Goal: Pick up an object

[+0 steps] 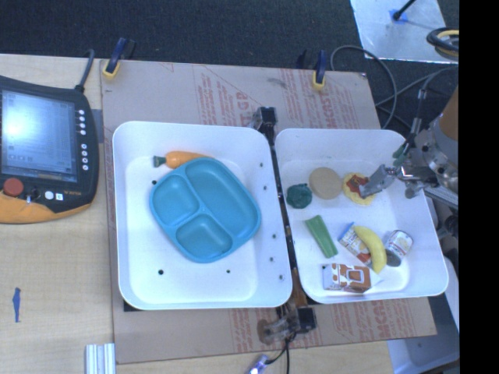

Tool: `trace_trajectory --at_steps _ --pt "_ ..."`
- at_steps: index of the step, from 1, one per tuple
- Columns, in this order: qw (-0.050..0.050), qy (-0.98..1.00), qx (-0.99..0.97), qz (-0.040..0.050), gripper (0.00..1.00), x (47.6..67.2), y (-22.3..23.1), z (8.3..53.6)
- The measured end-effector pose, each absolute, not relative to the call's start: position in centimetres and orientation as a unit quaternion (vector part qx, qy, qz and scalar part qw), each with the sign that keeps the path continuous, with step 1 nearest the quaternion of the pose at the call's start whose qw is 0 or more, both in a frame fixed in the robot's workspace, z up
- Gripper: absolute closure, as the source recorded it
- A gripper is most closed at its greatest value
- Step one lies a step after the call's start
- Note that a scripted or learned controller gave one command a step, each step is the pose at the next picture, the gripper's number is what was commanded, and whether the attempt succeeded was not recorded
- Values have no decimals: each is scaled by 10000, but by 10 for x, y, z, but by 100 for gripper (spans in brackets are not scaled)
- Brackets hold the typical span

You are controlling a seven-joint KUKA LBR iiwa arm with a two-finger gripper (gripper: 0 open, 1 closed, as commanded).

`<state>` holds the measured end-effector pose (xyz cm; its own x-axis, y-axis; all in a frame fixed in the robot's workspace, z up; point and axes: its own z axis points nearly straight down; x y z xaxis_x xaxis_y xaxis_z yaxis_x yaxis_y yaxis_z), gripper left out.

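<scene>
Clutter crowds the right bin (421, 287), so the end effector (377, 181) hangs low just beside the yellow-and-red toy (357, 187) at a reachable edge; its opening I cannot tell.

Left bin (132, 209): blue divided plate (204, 209), toy carrot (181, 159) tucked at its upper edge. Right bin (425, 283): hand (380, 179) is seen just above a yellow-red item (357, 187), beside a tan disc (325, 182). Dark green lump (299, 196), green block (320, 235), banana (372, 248), small can (398, 243) and brown carton (347, 277) are spread below.
</scene>
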<state>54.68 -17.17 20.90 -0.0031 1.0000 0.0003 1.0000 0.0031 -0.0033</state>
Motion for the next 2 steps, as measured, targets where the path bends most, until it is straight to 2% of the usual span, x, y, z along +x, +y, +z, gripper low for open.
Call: trace_trajectory --at_steps 1,2 --pt "-1 -7088 -7054 3 0 501 -175 94" --pt "4 -7115 -7027 2 100 502 -175 105"
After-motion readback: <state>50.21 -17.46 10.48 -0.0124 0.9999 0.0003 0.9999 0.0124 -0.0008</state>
